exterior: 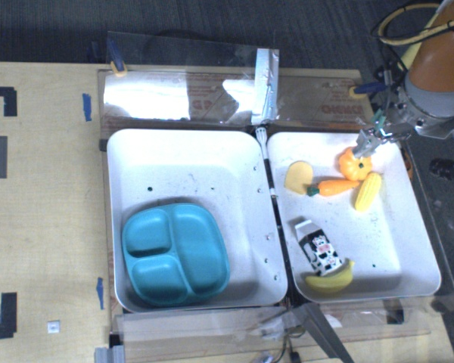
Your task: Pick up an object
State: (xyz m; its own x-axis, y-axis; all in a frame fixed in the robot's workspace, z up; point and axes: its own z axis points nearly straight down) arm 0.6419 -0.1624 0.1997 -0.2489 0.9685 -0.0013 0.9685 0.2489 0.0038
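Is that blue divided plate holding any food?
Empty. The blue plate lies flat in the left bin, and all three compartments show bare blue.

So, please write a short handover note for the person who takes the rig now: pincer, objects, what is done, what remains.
Pincer: at the far right corner of the right bin, just above the orange fruit; open or shut cannot be told, nothing seen held.
Right bin: orange fruit, carrot, corn cob and yellow piece at the far end; cow toy and banana at the near end.
Left bin: blue divided plate.
Done: approach. Left: grasp and lift one object.
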